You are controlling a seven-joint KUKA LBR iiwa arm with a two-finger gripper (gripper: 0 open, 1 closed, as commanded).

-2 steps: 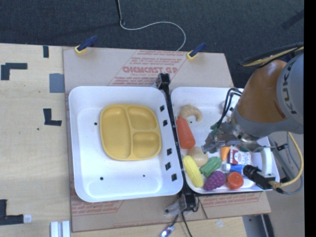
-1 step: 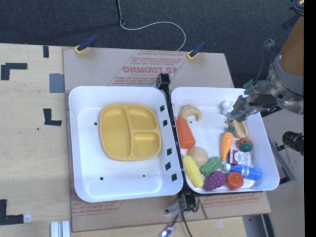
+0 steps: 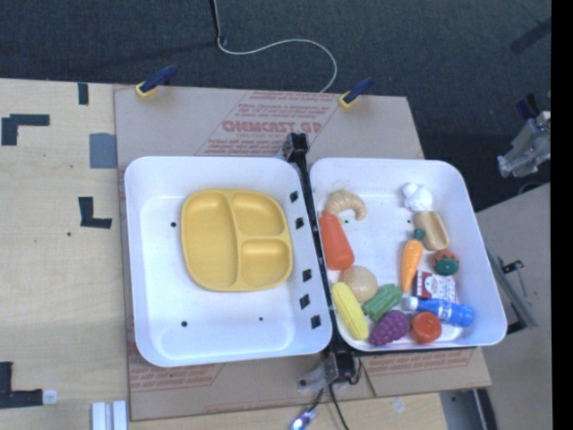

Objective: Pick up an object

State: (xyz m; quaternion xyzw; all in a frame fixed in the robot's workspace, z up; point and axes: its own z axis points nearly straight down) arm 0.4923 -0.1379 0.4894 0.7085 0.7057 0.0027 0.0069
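Wood-grain table (image 3: 54, 240) with a cardboard sheet (image 3: 269, 124) clamped on it, two white bins side by side on the cardboard.

Left bin (image 3: 152, 330): a yellow divided plate (image 3: 237, 240), lying flat, roughly centred toward the back.

Right bin (image 3: 474, 240) holds all the pick candidates (toy food, packed mostly along the left wall and the front):
- croissant (image 3: 345, 204) at back left, red-orange piece (image 3: 336, 242) just in front of it
- corn cob (image 3: 349, 310) against the left wall, beige round piece (image 3: 358, 282) touching it
- green piece (image 3: 383, 300) and purple grapes (image 3: 389, 328) at the front
- red tomato (image 3: 426, 327) and blue bottle (image 3: 445, 311) at front right, touching
- carrot (image 3: 410, 265) mid-bin, upright in the view
- bun (image 3: 431, 229) and a small white item (image 3: 414, 195) toward the back

Arm: a grey piece near the view's right edge, taken as the pincer (image 3: 525, 149), sits outside both bins, over the dark floor, well apart from every toy. Open or closed: cannot tell, too small and partly cropped. Nothing seen in its grip.
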